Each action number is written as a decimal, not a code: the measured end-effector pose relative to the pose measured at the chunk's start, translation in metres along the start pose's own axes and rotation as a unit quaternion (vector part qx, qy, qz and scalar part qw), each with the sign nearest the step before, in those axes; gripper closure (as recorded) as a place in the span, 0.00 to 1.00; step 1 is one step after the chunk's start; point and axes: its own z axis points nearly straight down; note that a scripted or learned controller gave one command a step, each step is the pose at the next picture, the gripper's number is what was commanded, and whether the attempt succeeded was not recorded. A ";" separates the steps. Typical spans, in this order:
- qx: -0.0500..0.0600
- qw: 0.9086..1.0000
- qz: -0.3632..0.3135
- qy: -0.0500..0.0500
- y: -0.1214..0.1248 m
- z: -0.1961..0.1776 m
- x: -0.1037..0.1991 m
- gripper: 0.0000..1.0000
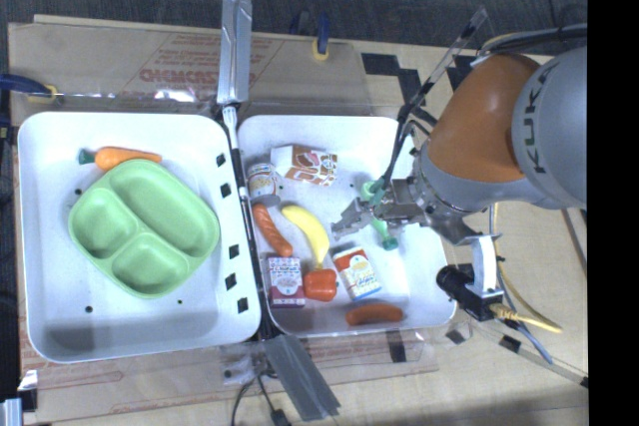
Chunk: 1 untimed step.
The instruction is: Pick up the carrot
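Grey arm (519,140) overhead; gripper (361,212), seemingly open and empty, sits well right of the carrot (125,156), which lies crosswise.

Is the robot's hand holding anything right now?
No. The hand hangs open over the right bin with nothing between its fingers. The carrot lies in the left bin.

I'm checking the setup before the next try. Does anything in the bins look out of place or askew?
Nothing looks spilled or damaged. The carrot lies alone in the left bin, tucked against the far edge of the green tray, which sits skewed to the bin walls. The gripper is over the right bin, away from the carrot.
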 end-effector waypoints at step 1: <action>-0.001 0.993 -0.119 0.000 0.003 0.010 0.075 0.00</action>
